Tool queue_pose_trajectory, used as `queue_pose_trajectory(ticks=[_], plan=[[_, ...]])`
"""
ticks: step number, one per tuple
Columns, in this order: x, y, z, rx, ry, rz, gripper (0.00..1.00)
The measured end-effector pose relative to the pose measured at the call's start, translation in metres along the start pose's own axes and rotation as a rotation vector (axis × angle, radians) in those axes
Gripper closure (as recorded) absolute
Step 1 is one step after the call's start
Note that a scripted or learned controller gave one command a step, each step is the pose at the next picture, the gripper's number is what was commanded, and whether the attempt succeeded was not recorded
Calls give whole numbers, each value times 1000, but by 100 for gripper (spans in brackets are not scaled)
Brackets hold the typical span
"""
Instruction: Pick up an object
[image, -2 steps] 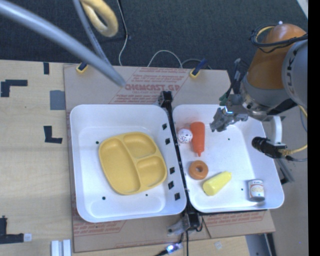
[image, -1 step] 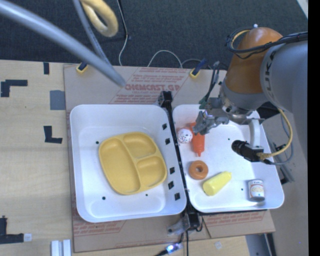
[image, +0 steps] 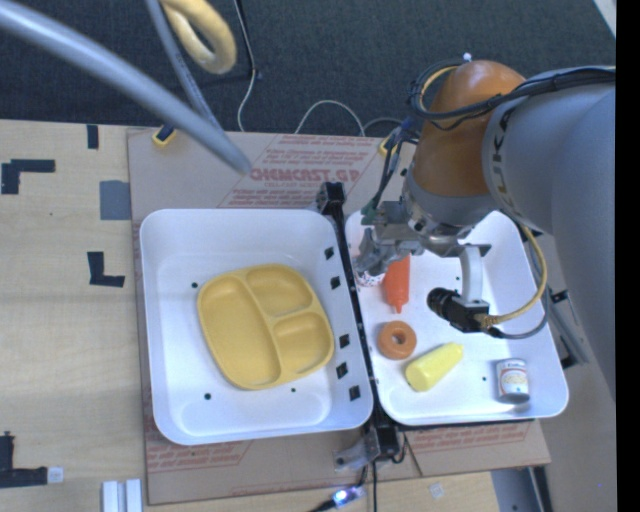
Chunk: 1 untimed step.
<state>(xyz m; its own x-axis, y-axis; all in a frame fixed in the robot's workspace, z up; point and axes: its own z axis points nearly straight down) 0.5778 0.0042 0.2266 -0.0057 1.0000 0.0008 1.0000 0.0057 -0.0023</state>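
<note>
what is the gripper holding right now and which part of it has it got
It cannot be told. The gripper sits right at the top end of the orange carrot-shaped piece in the right bin, but the view doesn't show a hold.

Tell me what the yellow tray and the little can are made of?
The tray looks like moulded plastic: one even matte yellow with soft rounded compartments. The can seems metal with a paper label, judging by its silvery rim, though it is small here.

A yellow divided tray (image: 266, 325) lies in the left bin (image: 170, 240), on a cardboard sheet (image: 300, 165).
</note>
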Motion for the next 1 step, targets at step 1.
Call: queue_pose_trajectory(ticks=[1], plan=[[55, 7, -8, -1, 1, -2, 100]])
